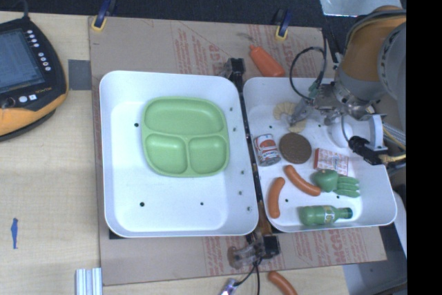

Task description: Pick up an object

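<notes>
the grey arm with its orange band enters from the upper right of the frame, and its end effector (302, 115) hangs low over the upper part of the right bin (387, 207), just beside a pale beige object (284, 110); its fingers are spread narrowly with nothing seen between them. below it in the same bin lie a small can (266, 149), a brown round disc (295, 147), a red and white packet (332, 161), two orange sausages (302, 179), a green toy hand (336, 183) and a green bottle (323, 215) along the lower wall. the left bin (117, 148) holds a green divided plate (185, 136). on the surface (48, 204), a tablet controller (24, 76) sits at the far left, and a carrot (265, 61) lies above the right bin.
</notes>
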`<move>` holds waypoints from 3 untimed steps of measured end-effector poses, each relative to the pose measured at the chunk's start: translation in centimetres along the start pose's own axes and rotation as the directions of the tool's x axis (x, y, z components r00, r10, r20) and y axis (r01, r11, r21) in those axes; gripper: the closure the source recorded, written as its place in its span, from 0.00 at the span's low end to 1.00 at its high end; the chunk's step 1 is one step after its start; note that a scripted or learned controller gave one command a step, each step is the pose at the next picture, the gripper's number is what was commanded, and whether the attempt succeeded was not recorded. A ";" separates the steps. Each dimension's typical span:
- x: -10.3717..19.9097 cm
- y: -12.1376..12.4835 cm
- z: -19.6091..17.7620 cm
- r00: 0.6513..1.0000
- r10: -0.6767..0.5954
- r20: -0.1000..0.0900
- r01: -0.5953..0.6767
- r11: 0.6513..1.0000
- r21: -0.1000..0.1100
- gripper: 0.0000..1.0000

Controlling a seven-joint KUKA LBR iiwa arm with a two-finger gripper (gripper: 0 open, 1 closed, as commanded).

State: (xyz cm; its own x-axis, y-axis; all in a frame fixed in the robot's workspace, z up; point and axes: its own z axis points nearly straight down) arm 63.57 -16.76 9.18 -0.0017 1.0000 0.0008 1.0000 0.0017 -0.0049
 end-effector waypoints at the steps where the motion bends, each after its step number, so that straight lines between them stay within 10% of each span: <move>1: 1.8 -8.8 0.1 1.000 -0.004 0.001 0.004 1.000 0.000 0.00; 3: 3.9 2.1 -0.1 1.000 -0.002 0.000 0.002 1.000 -0.003 0.00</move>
State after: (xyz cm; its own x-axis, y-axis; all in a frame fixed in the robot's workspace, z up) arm 65.63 -12.88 9.22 -0.0033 1.0000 0.0006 1.0000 0.0033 -0.0024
